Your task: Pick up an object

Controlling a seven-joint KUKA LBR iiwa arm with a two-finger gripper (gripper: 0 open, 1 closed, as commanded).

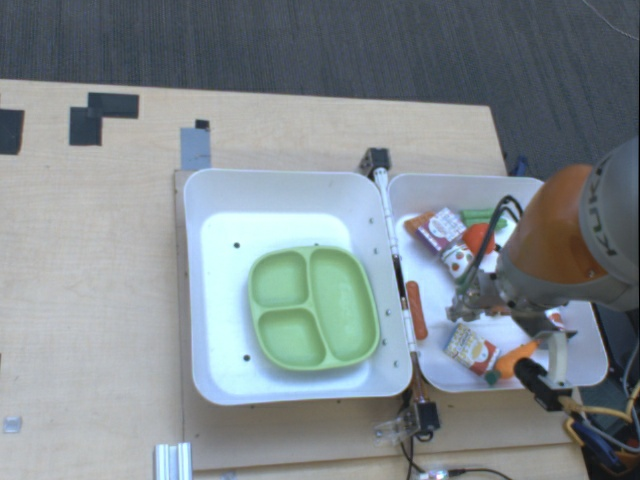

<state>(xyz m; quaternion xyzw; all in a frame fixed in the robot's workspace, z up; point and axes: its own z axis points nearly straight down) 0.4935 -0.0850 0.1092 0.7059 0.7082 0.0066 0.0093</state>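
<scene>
pincer (468,303) low in right bin (590,368), over snack packets (468,346), prob. lining up a grab; can't tell its state, arm hides it.

Two white bins, left (200,298) and right (430,368), sit on one desk (90,298). The left holds one green three-compartment tray (313,308). The right holds several small items, partly hidden: two printed packets (440,230) (468,346), one red stick (416,310).

Pincer (478,304) fingers perhaps under wrist
</scene>
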